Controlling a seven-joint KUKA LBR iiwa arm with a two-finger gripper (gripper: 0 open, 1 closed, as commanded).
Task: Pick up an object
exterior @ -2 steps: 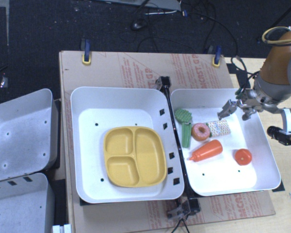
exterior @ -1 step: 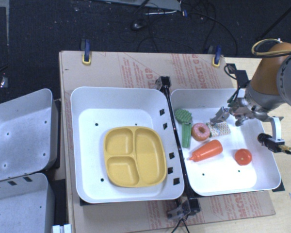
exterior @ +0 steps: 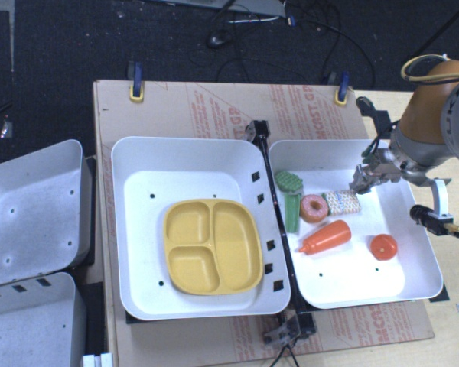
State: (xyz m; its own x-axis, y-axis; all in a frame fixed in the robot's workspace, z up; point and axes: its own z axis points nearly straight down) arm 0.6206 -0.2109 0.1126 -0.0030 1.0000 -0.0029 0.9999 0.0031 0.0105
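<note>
White left bin (exterior: 138,228) bearing a yellow divided plate (exterior: 213,245), white right bin (exterior: 382,281) holding a green brush (exterior: 291,197), orange carrot (exterior: 326,238), red tomato (exterior: 383,246), sprinkled wafer (exterior: 343,202), pink donut (exterior: 314,208) — grey gripper (exterior: 362,180) just beside the wafer, jaw state cannot be told

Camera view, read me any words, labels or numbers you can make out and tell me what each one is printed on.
Red printing on the board under the bins: repeated in several spots, upside down or slanted, too blurred to read with confidence.
Yellow tray: no text.
Toy foods in the right bin: no text; the small speckled block shows a pattern, no letters.
Gripper and arm: no readable label.
</note>
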